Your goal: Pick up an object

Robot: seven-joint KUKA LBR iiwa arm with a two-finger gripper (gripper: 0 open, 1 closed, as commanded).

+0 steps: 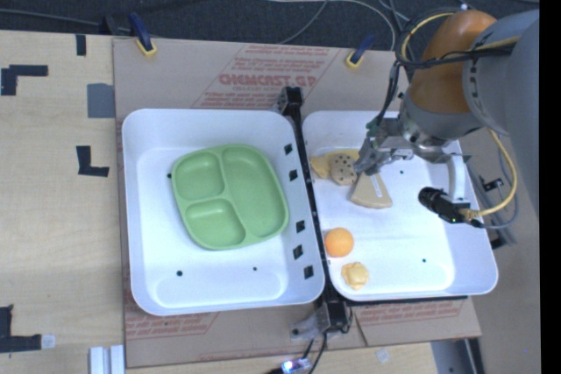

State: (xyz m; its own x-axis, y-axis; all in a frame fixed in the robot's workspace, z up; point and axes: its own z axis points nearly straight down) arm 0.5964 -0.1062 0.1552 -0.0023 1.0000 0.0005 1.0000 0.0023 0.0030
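Hovering low in the right bin (pixel 473 271), the jaws (pixel 366 160) are sitting right over the tan wedge (pixel 372 193) and cracker (pixel 336 165); can't tell if they're gripping, so probably nothing's lifted yet.

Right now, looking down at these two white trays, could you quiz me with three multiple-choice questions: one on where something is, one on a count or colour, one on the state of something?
1. Where does the green divided plate lie?
A. in the left bin
B. in the right bin
C. on the cardboard

2. How many loose items lie in the right bin?
A. one
B. two
C. four

3. How does the plate sit?
A. propped against a wall
B. flat, compartments facing up
C. turned upside down

Answers: 1 A, it sits in the left bin. 2 C: a holed tan piece, a tan wedge, an orange ball and a yellow lump. 3 B, its three compartments face up.
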